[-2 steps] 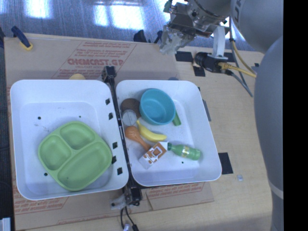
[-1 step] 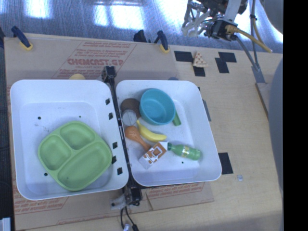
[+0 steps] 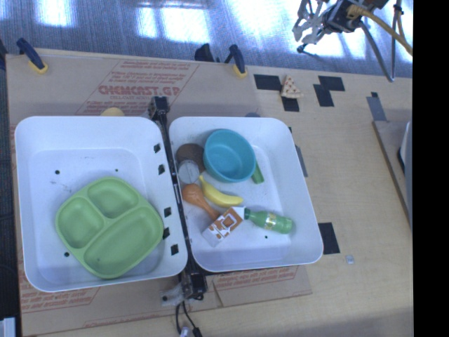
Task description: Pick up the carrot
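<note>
The carrot (image 3: 196,197), orange and short, lies in the right bin (image 3: 298,209) near its left wall. It sits just left of a yellow banana (image 3: 219,194) and above a small carton (image 3: 224,225). My gripper (image 3: 311,36) hangs high at the back right, over the floor beyond the bench and far from the carrot. Its fingers are open with nothing between them.
The right bin also holds a blue bowl (image 3: 228,154), a tin can (image 3: 187,164) lying beside it, a green bottle (image 3: 271,221) and a small green piece (image 3: 257,175). A green divided plate (image 3: 109,225) lies in the left bin (image 3: 42,153). A yellow cable (image 3: 393,30) trails from the wrist.
</note>
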